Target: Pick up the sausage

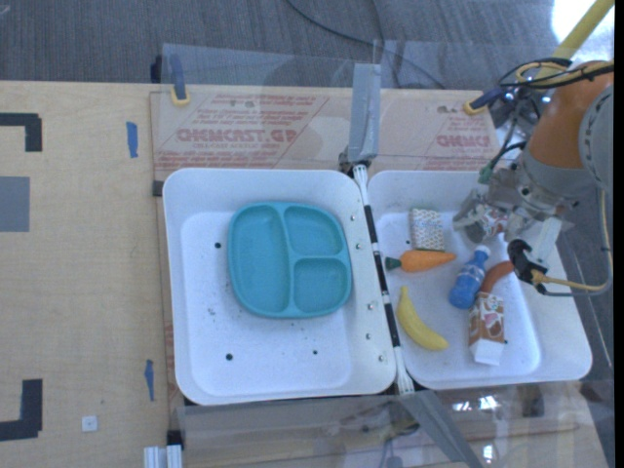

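Tray (pixel 290 259) sits in the left bin (pixel 195 359). Right bin (pixel 561 354) has the rest: carrot (pixel 427 259) mid, sponge (pixel 426 228) at its 12, banana (pixel 419 324) at 6, bottle (pixel 469 278) and tube (pixel 487 328) toward 4.

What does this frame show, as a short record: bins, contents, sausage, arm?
left bin: shallow white bin holding a teal three-compartment plate
right bin: shallow white bin holding an orange carrot, yellow banana, blue bottle, silver speckled packet, white-and-red tube
sausage: reddish-brown sausage, between bottle and tube, lying in the bin
gripper: two-finger gripper above the right bin's far right part, close to the sausage
task state: sausage not lifted
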